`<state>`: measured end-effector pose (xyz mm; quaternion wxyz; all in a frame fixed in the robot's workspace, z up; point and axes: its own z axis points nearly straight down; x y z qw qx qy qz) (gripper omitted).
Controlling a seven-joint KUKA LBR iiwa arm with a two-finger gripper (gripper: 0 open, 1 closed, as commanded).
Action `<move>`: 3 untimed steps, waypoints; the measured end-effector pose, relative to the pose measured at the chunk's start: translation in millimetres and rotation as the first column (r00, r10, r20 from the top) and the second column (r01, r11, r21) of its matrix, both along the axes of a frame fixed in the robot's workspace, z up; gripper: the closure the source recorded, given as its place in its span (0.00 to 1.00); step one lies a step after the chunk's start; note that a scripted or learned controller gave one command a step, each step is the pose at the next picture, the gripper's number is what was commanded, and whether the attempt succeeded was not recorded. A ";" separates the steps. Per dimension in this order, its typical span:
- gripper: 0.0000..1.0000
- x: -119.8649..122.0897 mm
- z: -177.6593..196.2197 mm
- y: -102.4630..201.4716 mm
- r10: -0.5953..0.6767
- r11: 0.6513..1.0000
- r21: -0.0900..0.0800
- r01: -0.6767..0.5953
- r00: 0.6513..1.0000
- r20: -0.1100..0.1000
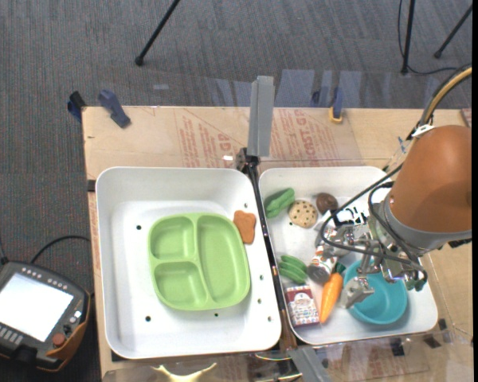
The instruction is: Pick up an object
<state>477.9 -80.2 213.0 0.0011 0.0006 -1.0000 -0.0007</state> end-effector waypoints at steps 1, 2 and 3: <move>0.00 8.4 -105.7 -9.2 -0.040 0.999 0.001 0.040 0.999 -0.011; 0.00 5.2 -122.6 -0.7 -0.067 0.998 -0.003 0.067 0.998 0.009; 0.00 -1.5 -125.7 -16.3 -0.054 0.999 0.001 0.054 0.999 0.001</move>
